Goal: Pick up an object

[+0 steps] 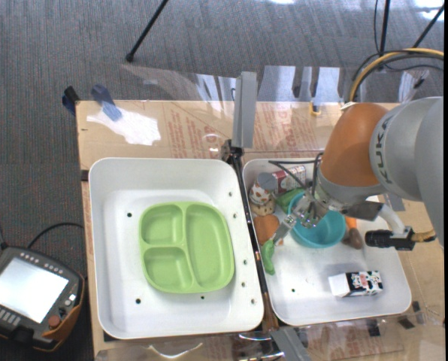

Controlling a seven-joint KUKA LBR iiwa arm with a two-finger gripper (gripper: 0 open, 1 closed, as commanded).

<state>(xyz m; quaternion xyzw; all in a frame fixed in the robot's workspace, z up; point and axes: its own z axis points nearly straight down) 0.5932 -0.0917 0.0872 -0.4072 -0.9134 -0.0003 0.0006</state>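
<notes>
Right bin (pixel 314 307): teal bowl (pixel 323 233) under end effector (pixel 299 218)

1. A brown bench (pixel 186 126) carries 2 shallow white bins side by side.
2. The left bin (pixel 111 201) touches the right bin (pixel 314 292) along their inner edges.
3. A crumpled white sheet (pixel 134 128) lies near the bench's far left corner.
</notes>
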